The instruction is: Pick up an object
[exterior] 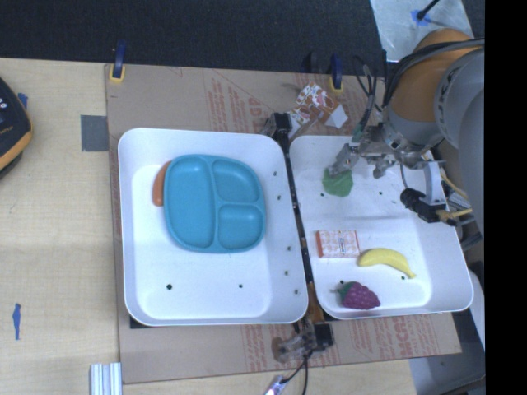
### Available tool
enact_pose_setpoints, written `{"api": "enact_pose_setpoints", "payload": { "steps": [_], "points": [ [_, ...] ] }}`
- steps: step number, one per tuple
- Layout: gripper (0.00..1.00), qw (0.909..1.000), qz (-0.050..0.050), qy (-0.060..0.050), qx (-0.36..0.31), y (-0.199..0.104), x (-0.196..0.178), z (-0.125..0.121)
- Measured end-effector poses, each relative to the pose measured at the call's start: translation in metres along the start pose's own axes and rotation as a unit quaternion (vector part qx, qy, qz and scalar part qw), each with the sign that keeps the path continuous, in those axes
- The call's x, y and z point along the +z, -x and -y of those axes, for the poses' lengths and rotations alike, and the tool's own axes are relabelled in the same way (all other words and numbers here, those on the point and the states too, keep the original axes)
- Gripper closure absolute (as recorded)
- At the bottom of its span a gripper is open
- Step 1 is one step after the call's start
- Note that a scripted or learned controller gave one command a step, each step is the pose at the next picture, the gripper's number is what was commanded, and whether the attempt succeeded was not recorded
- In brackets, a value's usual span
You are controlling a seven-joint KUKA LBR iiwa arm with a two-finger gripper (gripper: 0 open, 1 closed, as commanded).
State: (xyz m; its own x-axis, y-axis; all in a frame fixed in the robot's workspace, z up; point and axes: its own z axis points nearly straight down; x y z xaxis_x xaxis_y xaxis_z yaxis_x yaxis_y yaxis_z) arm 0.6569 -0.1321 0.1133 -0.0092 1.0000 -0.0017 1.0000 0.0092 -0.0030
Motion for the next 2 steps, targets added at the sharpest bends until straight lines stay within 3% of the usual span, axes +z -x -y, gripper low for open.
{"api": "enact_pose_setpoints", "payload": {
  "steps": [1,2],
  "points": [
    [0.00,1.0000,-0.001,0.001,0.002,-0.047,-0.094,0.051],
    [0.00,1.0000,0.000,-0.002,0.003,-0.031,-0.037,0.098]
  ]
}}
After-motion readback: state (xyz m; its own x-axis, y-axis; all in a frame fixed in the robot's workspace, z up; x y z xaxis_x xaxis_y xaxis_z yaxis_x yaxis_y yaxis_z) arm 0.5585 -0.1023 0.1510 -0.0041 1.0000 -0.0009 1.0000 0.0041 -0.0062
